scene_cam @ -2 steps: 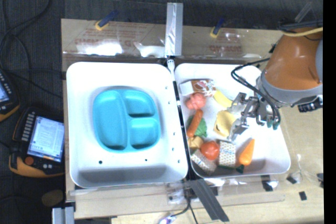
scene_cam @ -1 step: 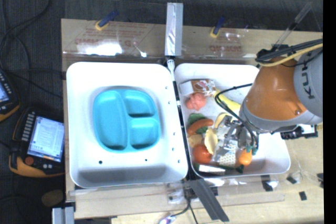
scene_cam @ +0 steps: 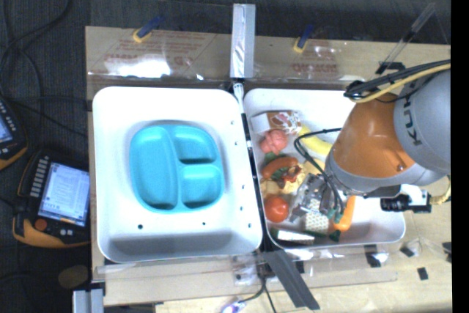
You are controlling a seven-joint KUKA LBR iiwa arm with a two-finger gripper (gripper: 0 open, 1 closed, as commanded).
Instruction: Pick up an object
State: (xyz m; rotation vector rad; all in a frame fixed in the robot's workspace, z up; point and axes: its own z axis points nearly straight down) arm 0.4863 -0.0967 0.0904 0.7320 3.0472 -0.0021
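Two white bins sit side by side on the desk (scene_cam: 102,48). We see the hand (scene_cam: 316,203) lowered into the right bin (scene_cam: 381,234), among toy foods: a tomato (scene_cam: 276,208), a pink piece (scene_cam: 273,141), a banana (scene_cam: 316,146), a carrot (scene_cam: 344,214). We cannot tell its finger state. A blue divided plate (scene_cam: 176,165) lies in the left bin (scene_cam: 117,121).

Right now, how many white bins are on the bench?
2. The left bin holds a blue divided tray. The right bin sits beside it, filled with toy food, where the arm reaches down. The arm covers part of it.
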